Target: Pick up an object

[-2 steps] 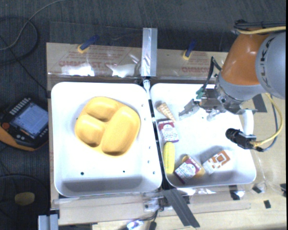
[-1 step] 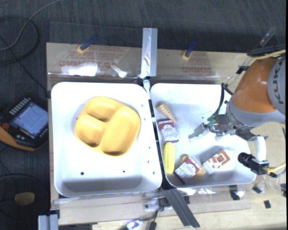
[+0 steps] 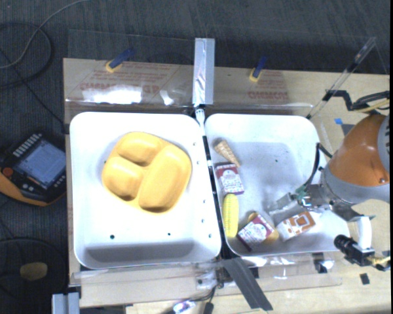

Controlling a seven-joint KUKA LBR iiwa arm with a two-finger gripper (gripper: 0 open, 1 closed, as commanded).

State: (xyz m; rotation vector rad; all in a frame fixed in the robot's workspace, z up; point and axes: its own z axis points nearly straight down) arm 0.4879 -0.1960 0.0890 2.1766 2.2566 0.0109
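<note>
We saw the bench [image 3: 354, 87] carrying two shallow white bins side by side, with a strip of clear plastic sheet [image 3: 124, 87] taped along its far edge. The left bin [image 3: 85, 241] held one big yellow padded object [image 3: 146, 170], lumpy like a cushion, lying near the bin's middle. The right bin [image 3: 295, 133] held the smaller things, gathered along its left wall and near edge. The arm [image 3: 360, 159] reached in from the right, its orange band above the wrist over the bin's right rim. The gripper [image 3: 295, 203] sat low in the right bin, just above and touching or nearly touching a small orange-and-white carton [image 3: 297, 224]; we could not tell how it was set or whether it had hold of anything. Just left of that carton lay a red-and-white packet [image 3: 257, 231], tilted. A corn cob [image 3: 230, 214] lay lengthwise by the left wall, with a red sachet [image 3: 229, 178] beside its far end and a waffle cone [image 3: 226, 152] beyond that. Off the bench, on the floor at left, we noted a handheld pendant [image 3: 33, 169] with a screen.
</note>
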